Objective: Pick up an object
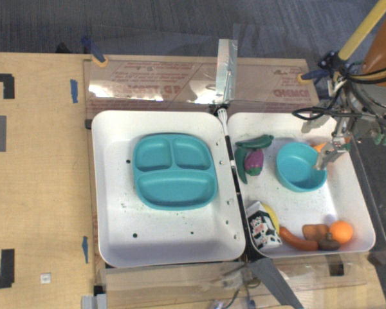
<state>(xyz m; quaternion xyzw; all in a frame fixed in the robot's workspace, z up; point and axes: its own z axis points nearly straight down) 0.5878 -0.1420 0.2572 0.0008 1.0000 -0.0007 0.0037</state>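
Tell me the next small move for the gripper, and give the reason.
Probably a short shift toward the middle of the right bin, then straight down. The gripper sits at the right rim of the teal bowl, with something small and orange beside it, so a descent here would likely strike the rim. The eggplant lies apart from the bowl with room around it, an easier target.

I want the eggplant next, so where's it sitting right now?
The eggplant lies in the right bin, near its left wall, just left of the teal bowl.
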